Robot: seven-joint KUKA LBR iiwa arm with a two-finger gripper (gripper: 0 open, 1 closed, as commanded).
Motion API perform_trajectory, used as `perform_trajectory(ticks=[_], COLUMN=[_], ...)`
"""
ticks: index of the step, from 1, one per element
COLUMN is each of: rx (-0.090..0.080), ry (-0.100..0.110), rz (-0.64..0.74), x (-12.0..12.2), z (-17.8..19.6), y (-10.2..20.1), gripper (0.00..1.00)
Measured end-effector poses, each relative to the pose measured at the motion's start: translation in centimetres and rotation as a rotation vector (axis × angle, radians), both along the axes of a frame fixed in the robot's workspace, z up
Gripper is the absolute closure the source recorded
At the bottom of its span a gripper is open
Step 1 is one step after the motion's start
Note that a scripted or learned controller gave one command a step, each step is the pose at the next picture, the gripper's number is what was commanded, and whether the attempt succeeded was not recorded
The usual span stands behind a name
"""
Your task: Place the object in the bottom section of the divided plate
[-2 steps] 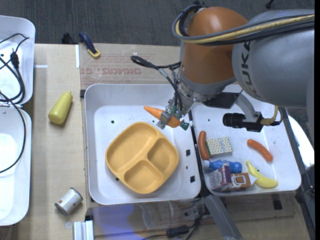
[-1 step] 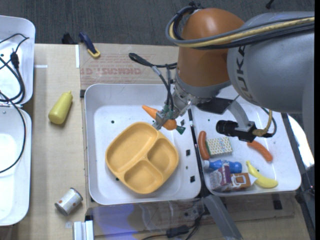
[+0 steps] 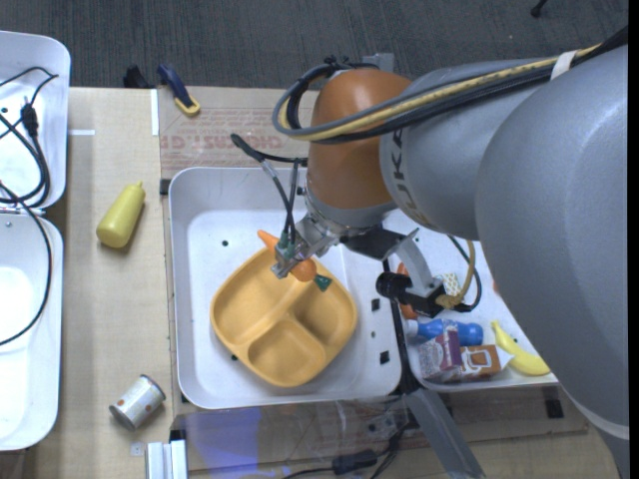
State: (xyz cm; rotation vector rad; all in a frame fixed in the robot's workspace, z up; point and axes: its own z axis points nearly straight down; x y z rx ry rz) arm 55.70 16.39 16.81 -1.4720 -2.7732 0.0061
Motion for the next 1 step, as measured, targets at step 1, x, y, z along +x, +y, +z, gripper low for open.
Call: perform_trajectory(ticks=[1], rx=[0.0], ry=[-0.001], rz=[-0.001], x=[0.02], z=[0.02], y=[-0.02], gripper=[0.0])
